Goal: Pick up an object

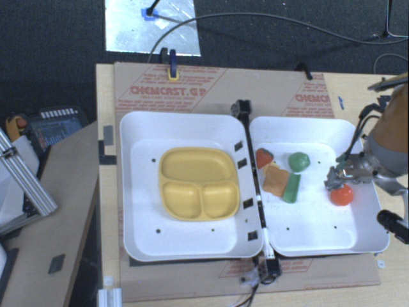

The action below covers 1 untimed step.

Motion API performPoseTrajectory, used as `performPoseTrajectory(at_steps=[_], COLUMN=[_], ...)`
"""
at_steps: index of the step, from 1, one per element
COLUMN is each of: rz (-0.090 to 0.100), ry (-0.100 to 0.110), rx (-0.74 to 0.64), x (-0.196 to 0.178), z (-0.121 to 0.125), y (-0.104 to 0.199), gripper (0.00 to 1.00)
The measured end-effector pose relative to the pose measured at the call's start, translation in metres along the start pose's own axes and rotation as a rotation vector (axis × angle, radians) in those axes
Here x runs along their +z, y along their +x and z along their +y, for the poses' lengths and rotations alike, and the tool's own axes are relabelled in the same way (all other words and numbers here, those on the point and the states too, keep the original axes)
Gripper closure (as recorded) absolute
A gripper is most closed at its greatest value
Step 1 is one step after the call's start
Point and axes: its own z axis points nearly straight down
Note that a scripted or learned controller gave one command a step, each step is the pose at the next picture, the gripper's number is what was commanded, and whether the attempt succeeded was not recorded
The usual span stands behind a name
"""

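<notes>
In the right bin [319, 232] lie a red tomato-like ball [342, 196], a green round piece [298, 162], a green stick [292, 188], an orange slab [276, 180] and a small red piece [264, 157]. My gripper [337, 177] hangs at the bin's right side, just above and to the left of the red ball, touching or nearly touching it. The arm [390, 139] comes in from the right edge.
The left bin [137, 171] holds a yellow three-compartment plate [197, 183]. A black divider [250, 171] runs between the bins. Cables cross the dark floor behind the bench, and a metal sheet [150, 18] lies at the back left.
</notes>
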Motion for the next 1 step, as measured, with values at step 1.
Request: performPoseTrajectory(at_steps=[1], rz=[0.001], ry=[0.001], rx=[0.0], x=[-0.0569], z=[-0.0074], y=[0.0002], gripper=[1.0])
